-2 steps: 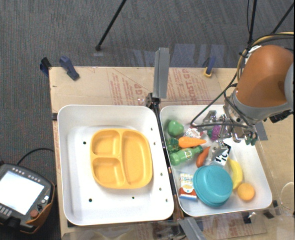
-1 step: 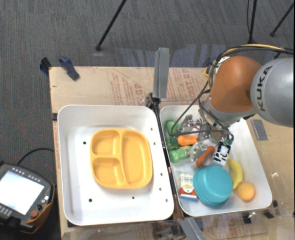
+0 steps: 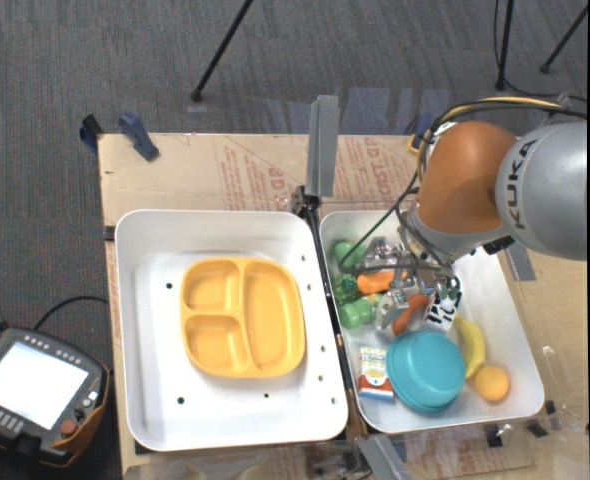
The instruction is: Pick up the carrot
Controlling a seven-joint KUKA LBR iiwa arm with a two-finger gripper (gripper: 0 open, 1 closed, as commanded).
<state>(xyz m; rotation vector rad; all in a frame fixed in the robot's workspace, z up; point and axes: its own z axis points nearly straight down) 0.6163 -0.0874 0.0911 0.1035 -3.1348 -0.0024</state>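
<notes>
Two white bins share the bench; in the right bin (image 3: 520, 318), the gripper (image 3: 400, 286) hovers over a small orange carrot (image 3: 374, 282). Whether it grips cannot be told. A good pick likely needs squaring up along the carrot, avoiding green vegetables (image 3: 356, 313) beside it.

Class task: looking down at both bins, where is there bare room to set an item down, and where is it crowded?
Free: left bin floor around the yellow tray, and the tray's compartments. Crowded: right bin, with gripper, carrot, blue bowl, banana.

One fixed camera looks down aslant on both bins (image 3: 135, 268).
</notes>
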